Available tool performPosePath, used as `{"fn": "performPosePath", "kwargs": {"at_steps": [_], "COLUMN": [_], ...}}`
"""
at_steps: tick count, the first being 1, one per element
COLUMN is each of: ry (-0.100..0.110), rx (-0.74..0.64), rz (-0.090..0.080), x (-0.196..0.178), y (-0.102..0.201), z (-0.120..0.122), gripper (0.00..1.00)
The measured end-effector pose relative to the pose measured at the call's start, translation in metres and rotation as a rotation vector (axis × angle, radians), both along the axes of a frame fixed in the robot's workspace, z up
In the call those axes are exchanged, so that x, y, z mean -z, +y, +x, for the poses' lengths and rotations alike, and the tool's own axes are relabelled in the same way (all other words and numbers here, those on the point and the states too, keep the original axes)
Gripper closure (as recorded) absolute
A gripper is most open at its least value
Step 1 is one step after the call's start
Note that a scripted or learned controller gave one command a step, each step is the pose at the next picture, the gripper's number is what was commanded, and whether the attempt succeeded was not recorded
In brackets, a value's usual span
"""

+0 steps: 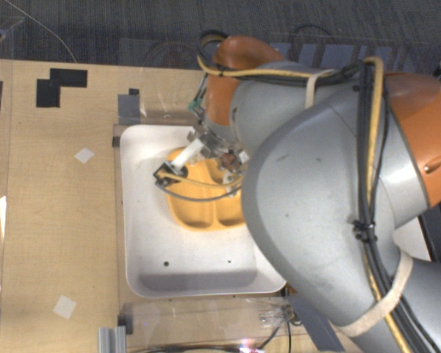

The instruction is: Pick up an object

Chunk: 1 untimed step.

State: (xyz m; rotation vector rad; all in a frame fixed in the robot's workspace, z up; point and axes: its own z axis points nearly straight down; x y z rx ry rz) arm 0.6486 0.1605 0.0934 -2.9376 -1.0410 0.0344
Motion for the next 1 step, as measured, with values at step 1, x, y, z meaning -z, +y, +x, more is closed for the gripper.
{"fn": "performPosePath", "kwargs": {"at_steps": [1], "ry": [-0.001], "rx": [0.126], "rz": [0.017], "x": [-0.0060], "y": [-0.0130], "z": [-0.0009], "gripper": [0.00]}}
